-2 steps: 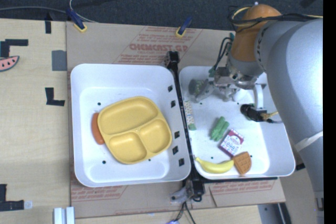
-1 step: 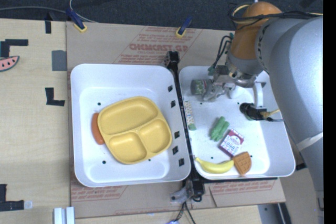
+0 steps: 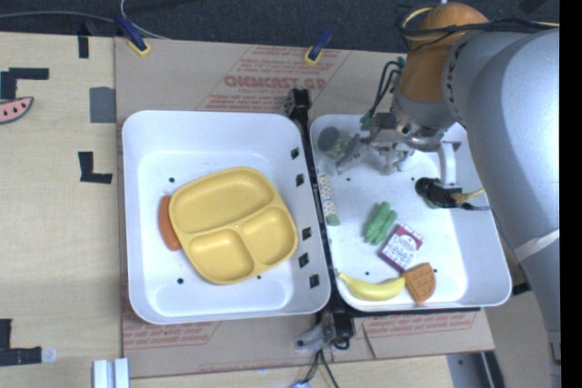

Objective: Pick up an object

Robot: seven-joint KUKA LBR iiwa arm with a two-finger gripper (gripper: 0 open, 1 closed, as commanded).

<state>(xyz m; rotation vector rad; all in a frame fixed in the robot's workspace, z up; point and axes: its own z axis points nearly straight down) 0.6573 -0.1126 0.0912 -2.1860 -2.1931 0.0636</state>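
- Your desk [image 3: 55,223] carries two white bins. The left bin [image 3: 136,286] sits left of the banana [image 3: 371,287]. The right bin [image 3: 482,268] holds the banana against its near wall.
- In the left bin, well left of the banana, you have a yellow divided plate [image 3: 232,223]. An orange-red thing [image 3: 168,224] is tucked under the plate's edge on the side away from the banana.
- The gripper [image 3: 375,157] hovers over the far end of the right bin, well beyond the banana. Its fingers look spread, with nothing between them.
- The banana's long axis runs left to right along the near wall, both ends curving toward the far wall.
- A red packet [image 3: 401,248] lies tilted just beyond the banana's right end.
- A green thing [image 3: 380,223] lies beyond the banana, its long axis running from near-left to far-right.
- A brown biscuit-like piece [image 3: 420,282] sits just beside the banana's right end.
- A small printed strip [image 3: 327,200] lies beyond the banana's left end, pointing near to far.
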